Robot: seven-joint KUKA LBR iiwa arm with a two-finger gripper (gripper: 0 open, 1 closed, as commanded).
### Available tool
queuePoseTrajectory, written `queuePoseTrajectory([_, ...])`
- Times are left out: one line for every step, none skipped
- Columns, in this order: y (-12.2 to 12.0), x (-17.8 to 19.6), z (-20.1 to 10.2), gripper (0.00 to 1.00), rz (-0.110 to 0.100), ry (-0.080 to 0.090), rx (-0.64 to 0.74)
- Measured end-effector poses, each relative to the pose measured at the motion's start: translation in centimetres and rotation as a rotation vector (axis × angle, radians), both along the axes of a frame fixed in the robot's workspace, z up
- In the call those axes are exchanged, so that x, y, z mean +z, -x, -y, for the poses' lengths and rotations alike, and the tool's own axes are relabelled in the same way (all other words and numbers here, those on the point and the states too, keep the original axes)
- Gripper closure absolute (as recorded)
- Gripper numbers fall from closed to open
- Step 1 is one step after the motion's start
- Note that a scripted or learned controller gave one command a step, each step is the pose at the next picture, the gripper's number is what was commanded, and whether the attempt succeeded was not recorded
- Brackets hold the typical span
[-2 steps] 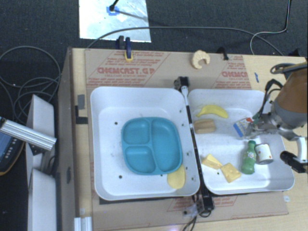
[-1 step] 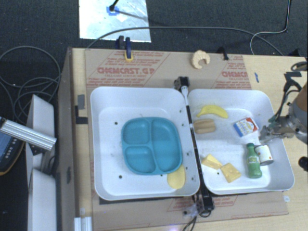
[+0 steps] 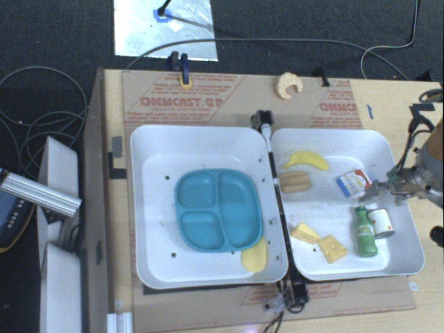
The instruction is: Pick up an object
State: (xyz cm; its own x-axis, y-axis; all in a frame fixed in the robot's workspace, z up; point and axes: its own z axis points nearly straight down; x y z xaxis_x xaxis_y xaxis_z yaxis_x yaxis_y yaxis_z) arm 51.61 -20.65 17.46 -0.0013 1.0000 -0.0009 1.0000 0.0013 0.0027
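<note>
The gripper (image 3: pixel 378 194) is seen low over the right bin (image 3: pixel 399 151), near its right wall, with the grey arm (image 3: pixel 427 179) reaching in from the right. It cannot be told from this view whether it is apart or together, and nothing is seen held in it.

Just below it a green bottle (image 3: pixel 365 231) is lying, with its long axis running almost from top to bottom of the view and its narrow neck pointing up toward the gripper. A small silver can (image 3: pixel 381 223) is placed touching the bottle on the right side, close to the bin wall (little room is left there). A red, white and blue carton (image 3: pixel 353 182) is found just left of the gripper.

More open floor is seen in the middle of this bin. Further left a yellow banana (image 3: pixel 307 160), a hot dog bun (image 3: pixel 295 182) and two cheese wedges (image 3: pixel 318 241) are spread.

In the left bin (image 3: pixel 156 151) a blue divided plate (image 3: pixel 218 210) is lying, with a yellow piece (image 3: pixel 254 257) at its lower right corner.
</note>
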Motion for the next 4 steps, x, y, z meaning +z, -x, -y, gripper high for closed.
queuePoseTrajectory([-1.1, -9.0, 0.0, 0.0, 0.0, 0.0, -0.001])
queuePoseTrajectory([-1.2, -7.9, 0.0, 1.0, 0.002, 0.001, 0.0])
queuePoseTrajectory([-2.5, -1.8, -5.7, 1.0, 0.002, -0.001, 0.004])
queuePoseTrajectory([-5.5, 1.8, -11.6, 1.0, 0.001, -0.002, 0.004])
